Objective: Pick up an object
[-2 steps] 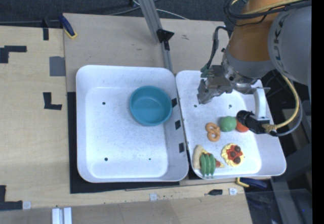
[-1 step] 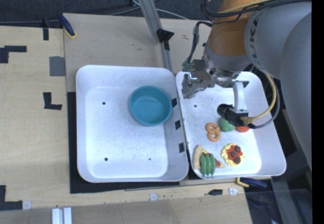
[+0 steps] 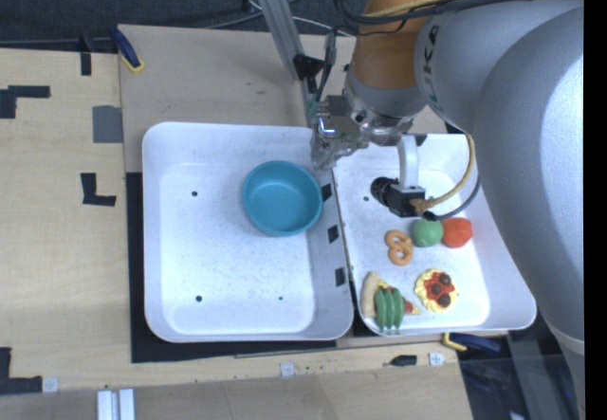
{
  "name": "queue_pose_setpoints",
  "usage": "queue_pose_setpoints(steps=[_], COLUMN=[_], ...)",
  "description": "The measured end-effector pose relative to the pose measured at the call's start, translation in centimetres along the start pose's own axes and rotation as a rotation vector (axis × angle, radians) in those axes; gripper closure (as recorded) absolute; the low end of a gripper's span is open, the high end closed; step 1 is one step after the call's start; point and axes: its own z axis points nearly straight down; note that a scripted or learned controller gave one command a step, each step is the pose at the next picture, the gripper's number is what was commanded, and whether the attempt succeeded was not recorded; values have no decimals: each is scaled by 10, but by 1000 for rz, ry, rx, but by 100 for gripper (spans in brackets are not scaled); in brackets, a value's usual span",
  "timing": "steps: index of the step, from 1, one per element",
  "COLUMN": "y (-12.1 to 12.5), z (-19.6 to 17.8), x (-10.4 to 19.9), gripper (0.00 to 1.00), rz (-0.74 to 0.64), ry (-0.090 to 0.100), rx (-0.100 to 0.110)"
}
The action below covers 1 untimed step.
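A blue bowl (image 3: 282, 199) sits upright in the left bin (image 3: 190, 247), near its right wall. My gripper (image 3: 327, 145) hangs just above and to the right of the bowl's rim, over the divide between the two bins. In the right bin (image 3: 493, 290) lie a small pretzel (image 3: 398, 246), a green ball (image 3: 428, 232), a red tomato (image 3: 458, 232), a pizza slice (image 3: 437, 290) and a green vegetable piece (image 3: 386, 303). Nothing is visibly held.
A black fitting with a yellow-tipped cable (image 3: 398, 196) hangs from the wrist over the right bin's upper part. The big grey arm (image 3: 531, 124) covers the right side. A slanted metal pole (image 3: 275, 6) rises behind the bins.
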Motion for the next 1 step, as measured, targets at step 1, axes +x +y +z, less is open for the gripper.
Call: queue_pose_setpoints(steps=[1], y=[11], z=[3], x=[42], gripper=[100], rz=[0], ry=[0], rx=[-1])
